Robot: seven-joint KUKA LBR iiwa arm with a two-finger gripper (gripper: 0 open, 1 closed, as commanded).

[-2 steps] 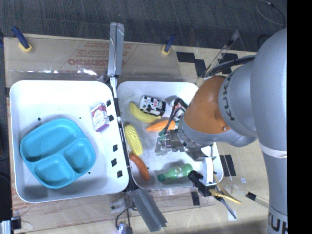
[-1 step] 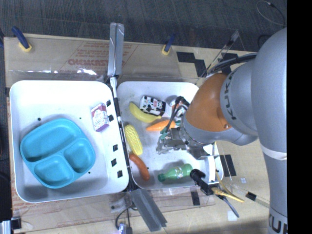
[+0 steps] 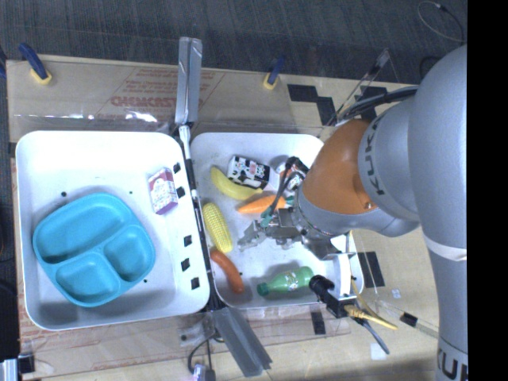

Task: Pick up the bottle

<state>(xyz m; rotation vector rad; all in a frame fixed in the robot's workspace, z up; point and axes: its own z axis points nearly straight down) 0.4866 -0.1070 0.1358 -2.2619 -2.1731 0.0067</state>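
The green bottle lies on its side near the front wall of the right bin, its cap end pointing left. My gripper hangs over the middle of that bin, just behind the bottle and apart from it. It is close to the orange carrot, with nothing visibly held. The arm's orange band and grey wrist hide the bin's right side.
In the right bin lie a yellow banana, a corn cob, a red sausage and a black-and-white carton. The left bin holds a blue divided plate and a small red-and-white box.
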